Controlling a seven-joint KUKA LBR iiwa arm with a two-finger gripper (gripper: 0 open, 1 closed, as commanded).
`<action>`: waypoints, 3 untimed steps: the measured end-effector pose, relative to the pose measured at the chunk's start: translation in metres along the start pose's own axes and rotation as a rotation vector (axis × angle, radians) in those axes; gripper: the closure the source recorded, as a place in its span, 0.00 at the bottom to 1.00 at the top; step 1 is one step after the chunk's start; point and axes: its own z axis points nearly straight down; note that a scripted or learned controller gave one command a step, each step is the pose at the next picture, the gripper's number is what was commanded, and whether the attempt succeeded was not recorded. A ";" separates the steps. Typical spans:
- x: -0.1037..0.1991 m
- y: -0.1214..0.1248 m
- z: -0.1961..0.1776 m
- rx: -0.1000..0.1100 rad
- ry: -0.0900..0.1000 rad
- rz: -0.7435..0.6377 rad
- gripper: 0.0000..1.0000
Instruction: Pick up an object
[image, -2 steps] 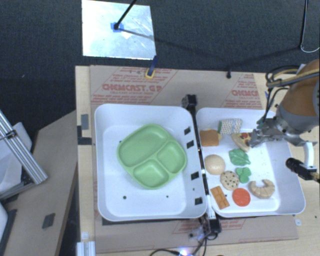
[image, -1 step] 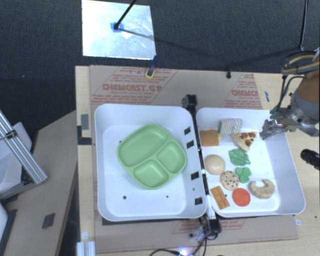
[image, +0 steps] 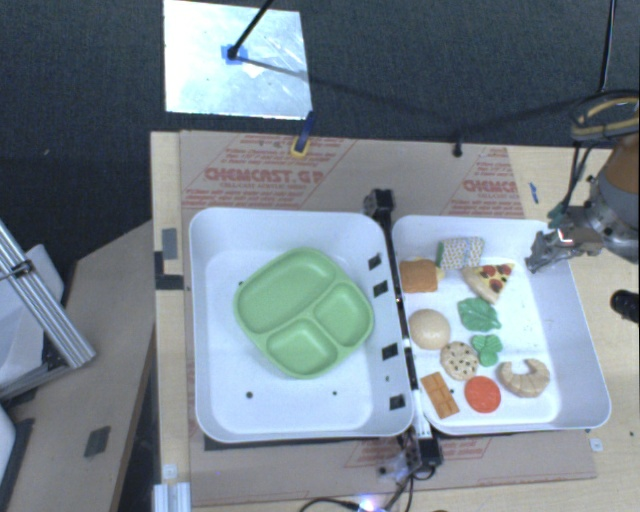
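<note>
Tomato slice is being seen in right bin — gripper hovering at rim, claw state not discernible.

Dark carpeted floor surrounds a tan bench. Cardboard sheet printed in red covers the bench left of the hand. A reflective square panel lies beyond, far left. Black cables cross the floor.

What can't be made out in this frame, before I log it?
- Gripper at the right bin's upper right rim: too small and blurred to tell the fingers' state.
- Arm: cut off by the right edge.
- Small wrapped item beside the pizza slice: too small to identify.
</note>
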 end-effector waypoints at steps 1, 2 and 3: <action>0.042 -0.023 0.006 0.005 0.002 -0.002 1.00; 0.097 -0.033 0.000 0.004 0.003 -0.004 1.00; 0.141 -0.056 -0.009 0.004 0.003 -0.003 1.00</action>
